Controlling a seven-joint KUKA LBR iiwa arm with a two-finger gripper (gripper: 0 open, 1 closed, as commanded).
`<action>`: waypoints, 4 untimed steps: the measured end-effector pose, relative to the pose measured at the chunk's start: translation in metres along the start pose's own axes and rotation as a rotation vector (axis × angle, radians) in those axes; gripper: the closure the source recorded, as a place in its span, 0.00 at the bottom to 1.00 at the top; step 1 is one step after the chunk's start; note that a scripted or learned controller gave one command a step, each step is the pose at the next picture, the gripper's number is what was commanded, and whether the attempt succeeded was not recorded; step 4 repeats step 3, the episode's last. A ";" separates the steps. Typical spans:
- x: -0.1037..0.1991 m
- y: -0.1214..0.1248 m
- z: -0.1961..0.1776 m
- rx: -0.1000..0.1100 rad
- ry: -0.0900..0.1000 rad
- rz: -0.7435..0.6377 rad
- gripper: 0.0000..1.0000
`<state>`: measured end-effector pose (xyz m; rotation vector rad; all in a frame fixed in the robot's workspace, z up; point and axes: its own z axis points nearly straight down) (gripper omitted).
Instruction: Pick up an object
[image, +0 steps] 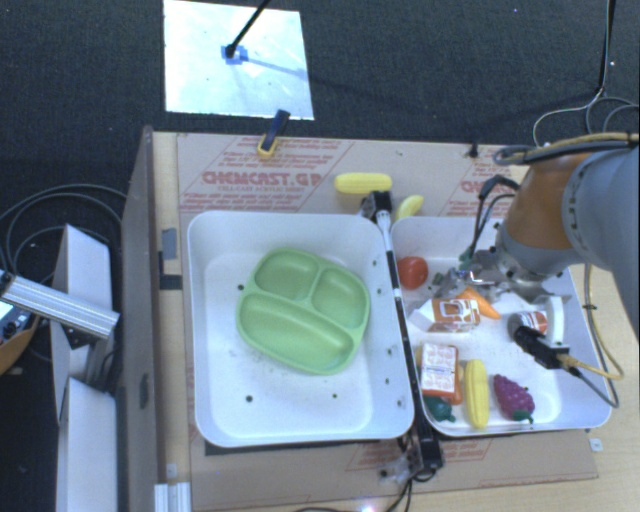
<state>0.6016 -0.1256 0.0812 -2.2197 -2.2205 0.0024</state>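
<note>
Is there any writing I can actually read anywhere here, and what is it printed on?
"CHEMCAST GP": red print on the brown protective sheet behind the bins, readable left of the yellow clamp.
The same red print repeats at the right end of the sheet, but it is partly hidden and blurred.
Orange-and-white packet and snack box in the right bin: printing too small to read.

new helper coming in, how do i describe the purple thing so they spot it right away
Look at the right white bin, on the arm's side. In its near corner, beside the upright yellow corn-like piece, lies the purple toy. It is the only purple item among red, orange and yellow ones.
</note>
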 end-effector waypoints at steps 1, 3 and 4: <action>0.025 -0.018 -0.003 -0.001 0.000 -0.004 0.00; 0.096 -0.016 -0.109 -0.013 0.003 -0.011 1.00; 0.096 -0.016 -0.109 -0.013 0.003 -0.011 1.00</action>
